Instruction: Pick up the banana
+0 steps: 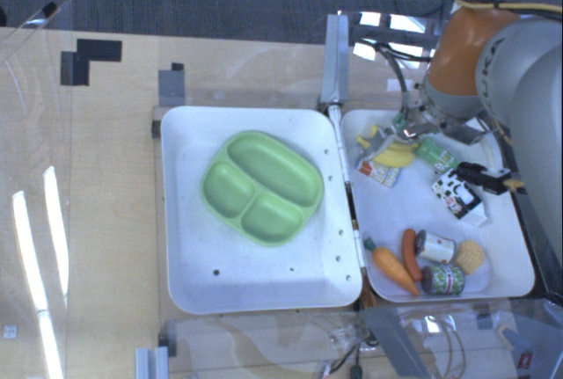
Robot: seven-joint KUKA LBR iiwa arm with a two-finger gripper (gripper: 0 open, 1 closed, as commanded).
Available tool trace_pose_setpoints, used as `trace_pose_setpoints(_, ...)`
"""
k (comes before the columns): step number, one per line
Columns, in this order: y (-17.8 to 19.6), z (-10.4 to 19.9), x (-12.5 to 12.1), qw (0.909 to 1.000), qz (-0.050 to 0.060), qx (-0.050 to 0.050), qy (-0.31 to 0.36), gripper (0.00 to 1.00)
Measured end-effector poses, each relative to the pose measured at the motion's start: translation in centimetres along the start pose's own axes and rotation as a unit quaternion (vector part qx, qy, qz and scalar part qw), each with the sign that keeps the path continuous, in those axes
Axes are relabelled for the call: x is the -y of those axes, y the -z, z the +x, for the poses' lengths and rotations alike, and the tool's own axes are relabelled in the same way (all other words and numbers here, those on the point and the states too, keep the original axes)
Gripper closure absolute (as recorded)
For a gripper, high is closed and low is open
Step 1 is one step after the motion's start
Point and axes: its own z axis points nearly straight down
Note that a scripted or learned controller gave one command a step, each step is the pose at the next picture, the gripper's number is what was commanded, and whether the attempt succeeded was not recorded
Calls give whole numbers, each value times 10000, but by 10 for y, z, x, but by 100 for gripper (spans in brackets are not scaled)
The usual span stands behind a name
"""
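The yellow banana (395,156) lies in the upper left part of the right bin (519,276), resting partly on a red and white packet (380,173). My gripper (407,129) hangs just above and behind the banana, at the end of the grey arm with its orange band (457,52). The gripper's tip sits close to the banana's far edge, and I cannot make out whether it touches the fruit.
The left bin (189,280) holds a green divided plate (262,186). In the right bin lie a green packet (435,153), a black and white carton (457,193), a carrot (393,269), a red sausage (410,252), two cans (438,247) and a waffle piece (471,257).
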Motion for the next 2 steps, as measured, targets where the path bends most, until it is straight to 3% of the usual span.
trace_pose_setpoints(1, 12, 1, -2, 10000, -12, 3, 32, 100)
trace_pose_setpoints(2, 111, 51, -24, 9956, 10, 0, -936, 100)
